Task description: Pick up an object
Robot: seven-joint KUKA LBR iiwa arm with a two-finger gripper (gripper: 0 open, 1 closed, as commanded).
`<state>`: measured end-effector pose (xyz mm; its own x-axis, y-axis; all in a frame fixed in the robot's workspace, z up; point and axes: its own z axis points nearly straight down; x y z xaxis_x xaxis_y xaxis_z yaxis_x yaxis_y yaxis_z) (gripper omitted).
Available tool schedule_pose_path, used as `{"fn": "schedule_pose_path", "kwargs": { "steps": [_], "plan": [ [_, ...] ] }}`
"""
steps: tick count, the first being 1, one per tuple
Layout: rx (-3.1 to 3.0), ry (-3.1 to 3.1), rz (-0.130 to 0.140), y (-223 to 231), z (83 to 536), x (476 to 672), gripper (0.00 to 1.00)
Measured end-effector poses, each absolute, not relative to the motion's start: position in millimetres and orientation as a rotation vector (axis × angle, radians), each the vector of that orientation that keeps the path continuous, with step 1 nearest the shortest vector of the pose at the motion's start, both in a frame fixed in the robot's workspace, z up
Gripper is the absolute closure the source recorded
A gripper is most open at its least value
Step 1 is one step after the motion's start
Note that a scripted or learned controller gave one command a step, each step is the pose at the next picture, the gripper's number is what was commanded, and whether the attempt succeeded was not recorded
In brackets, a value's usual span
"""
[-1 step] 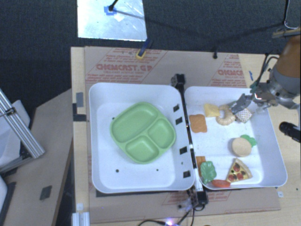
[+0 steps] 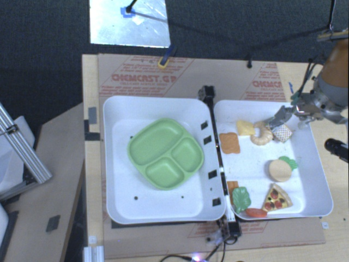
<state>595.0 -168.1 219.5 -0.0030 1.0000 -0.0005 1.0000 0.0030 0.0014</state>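
hand [image 2: 274,123] at right bin's [image 2: 313,152] 1 o'clock, grip state unclear, beside tan curled pastry toy [image 2: 262,136], long axis 10–4 o'clock. worktop [image 2: 142,75] board reads "chemcast gp".

I see even, fairly bright overhead light across the bench [image 2: 180,70], with a cool bluish cast. Both white bins read near overexposed; the left bin [image 2: 117,119] keeps only faint shading along its walls. Shadows are soft and short, tucked under the green plate [image 2: 165,154]. The metal sheet [image 2: 129,15] at top gives a dull, patchy glare. The dark floor loses detail. Overall resolution is low and slightly soft; the arm [image 2: 332,86] at right looks blurred, and small items lack crisp edges
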Motion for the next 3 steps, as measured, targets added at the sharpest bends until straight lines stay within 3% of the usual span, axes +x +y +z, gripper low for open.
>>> {"fn": "schedule_pose_path", "kwargs": {
  "steps": [1,3],
  "plan": [
    [2.222,2.225,-0.002,-166,157,592.6,0.0],
    [2.219,2.225,-0.001,-160,83,598.4,0.0]
  ]
}}
